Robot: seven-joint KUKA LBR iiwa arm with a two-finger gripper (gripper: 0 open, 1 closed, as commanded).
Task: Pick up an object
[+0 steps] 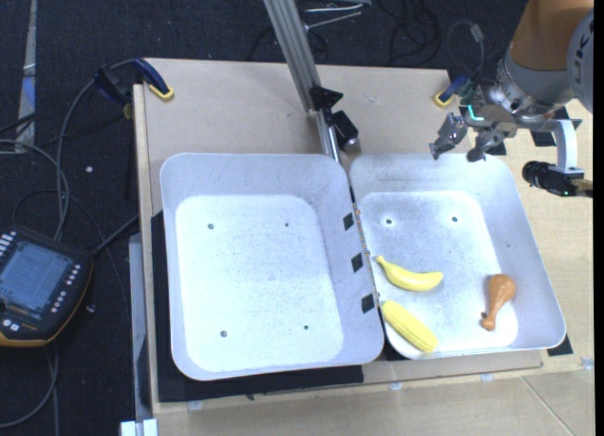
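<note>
Camera view: grey two-finger gripper [460, 142] hovers above the right white plastic bin's [528, 236] far rim, fingers spread, grasping nothing. Inside lie a yellow banana [411, 276], yellow corn cob [409, 327] and brown drumstick [496, 298], near edge.

Even, fairly bright overhead light washes the two white bins [255, 264] pale, with soft glare on their floors. Shadows are faint and short, darkest beneath the bins' near edges. The picture is slightly soft and grainy; the dark floor [66, 28] loses detail.
</note>
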